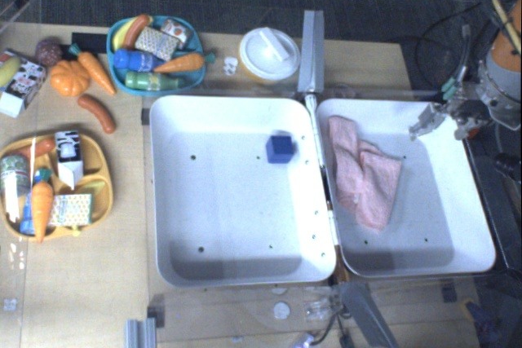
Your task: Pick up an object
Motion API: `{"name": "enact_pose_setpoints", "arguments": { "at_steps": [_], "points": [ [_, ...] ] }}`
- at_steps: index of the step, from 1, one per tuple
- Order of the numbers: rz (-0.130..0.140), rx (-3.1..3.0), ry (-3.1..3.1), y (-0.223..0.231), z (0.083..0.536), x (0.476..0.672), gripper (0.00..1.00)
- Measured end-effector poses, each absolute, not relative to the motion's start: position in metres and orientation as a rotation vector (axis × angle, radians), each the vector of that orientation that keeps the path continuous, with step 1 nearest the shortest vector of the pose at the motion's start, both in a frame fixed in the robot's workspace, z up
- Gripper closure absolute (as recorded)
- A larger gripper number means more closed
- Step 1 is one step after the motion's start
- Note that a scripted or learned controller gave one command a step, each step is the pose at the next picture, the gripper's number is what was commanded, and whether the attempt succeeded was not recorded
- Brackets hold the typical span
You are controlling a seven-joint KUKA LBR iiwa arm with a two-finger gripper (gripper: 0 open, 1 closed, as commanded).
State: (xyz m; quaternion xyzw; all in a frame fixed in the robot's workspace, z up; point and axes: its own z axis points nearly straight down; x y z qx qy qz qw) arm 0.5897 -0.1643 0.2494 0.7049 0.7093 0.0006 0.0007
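From the camera above, my jaws (440, 114) hang at about two o'clock of the scene, over the upper right corner of the right bin (457, 257), with the orange-banded wrist just behind them past the bin's rim; I cannot tell how far apart they stand, and nothing shows between them, so I judge that I hold nothing. The pink cloth (363, 174) lies crumpled in the same bin, toward nine o'clock of its floor and close to the wall it shares with its neighbour, probably where it fell, since its folds are loose and uneven. It sits near me, down and to the left, apart from my tip. The blue block (280, 147) rests alone in the left bin (204, 257), at about one o'clock of that floor, not far from the dividing wall. Either would serve as the object to pick; the cloth is the shorter reach. The bin floor from four to six o'clock of the cloth is bare, giving me room to come down, but the cloth's left edge crowds the wall, so I would approach from its right side. On the desk (122, 306) at nine and eleven o'clock stand a yellow tray (102, 175) and a blue bowl (196, 77) of toy food, well apart from my path.
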Motion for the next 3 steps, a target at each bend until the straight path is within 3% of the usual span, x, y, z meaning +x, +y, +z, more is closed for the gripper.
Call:
{"name": "enact_pose_setpoints", "arguments": {
  "at_steps": [1,2,3],
  "points": [
    [0.008,2.225,2.212,-0.095,0.097,0.571,0.0],
    [0.016,2.003,2.401,-0.11,0.093,0.606,0.0],
    [0.016,1.86,2.509,-0.135,0.093,0.567,0.0]
  ]
}}
